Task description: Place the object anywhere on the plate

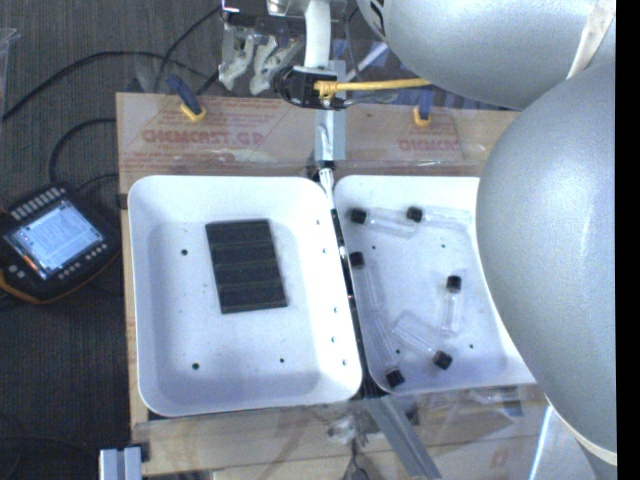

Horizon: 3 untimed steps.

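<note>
The bench [240,133] carries two shallow white bins side by side, their inner rims touching along the centre line. The left bin [170,298] holds one item, a black rectangular plate [246,265] with ribs running across it. The plate lies flat near the middle of the bin floor, slightly skewed to the bin walls and clear of every wall. The right bin [490,358] holds the task objects, several clear vials [453,284] with black caps, all lying on their sides. Two caps sit near the far wall, one cap sits just beside the left wall next to the centre line, one vial lies towards the right of the bin, and two more caps lie near the near wall. None of the vials touches the plate; all of them are in the other bin from it. The arm [560,268] reaches in from the right, and its grey links cover the right edge of the right bin. The gripper [255,63] is beyond the far edge of the bench, above the far side of the left bin and well apart from both the vials and the plate. Whether the gripper is released or clenched cannot be told. A yellow cable [370,85] runs along the wrist assembly. Two clamps [185,103] sit at the far edge of the bench. A hand pendant [52,240] with a lit screen lies on the dark floor to the left of the bench.
</note>
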{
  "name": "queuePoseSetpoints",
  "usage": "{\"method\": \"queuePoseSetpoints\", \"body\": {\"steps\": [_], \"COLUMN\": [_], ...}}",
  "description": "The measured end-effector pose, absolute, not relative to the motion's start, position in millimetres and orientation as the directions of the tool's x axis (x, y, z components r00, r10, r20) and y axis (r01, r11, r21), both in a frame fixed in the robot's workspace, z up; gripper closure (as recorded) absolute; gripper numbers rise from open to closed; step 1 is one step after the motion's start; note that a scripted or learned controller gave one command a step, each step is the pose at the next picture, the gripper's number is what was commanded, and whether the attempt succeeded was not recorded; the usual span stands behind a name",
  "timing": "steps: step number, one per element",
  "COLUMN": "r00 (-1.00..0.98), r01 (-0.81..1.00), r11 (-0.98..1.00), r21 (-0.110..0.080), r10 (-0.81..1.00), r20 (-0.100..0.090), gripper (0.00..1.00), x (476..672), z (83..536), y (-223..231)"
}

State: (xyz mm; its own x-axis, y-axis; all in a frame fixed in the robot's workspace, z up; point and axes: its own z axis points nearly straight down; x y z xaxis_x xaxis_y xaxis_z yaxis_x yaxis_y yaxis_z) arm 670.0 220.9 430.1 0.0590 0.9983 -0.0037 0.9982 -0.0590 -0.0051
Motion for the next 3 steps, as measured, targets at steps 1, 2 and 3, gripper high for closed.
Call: {"method": "queuePoseSetpoints", "body": {"steps": [1, 2, 3], "r00": [0.059, -0.044, -0.044], "r01": [0.998, 0.999, 0.999], "r11": [-0.059, 0.044, 0.044], "r21": [-0.009, -0.006, -0.010], "r10": [0.998, 0.999, 0.999], "r20": [-0.009, -0.004, -0.008], "gripper": [1.00, 1.00, 1.00], "x": [671.7, 670.1, 671.8], "z": [435.4, 430.1, 435.9], "y": [221.3, 231.9, 232.2]}}
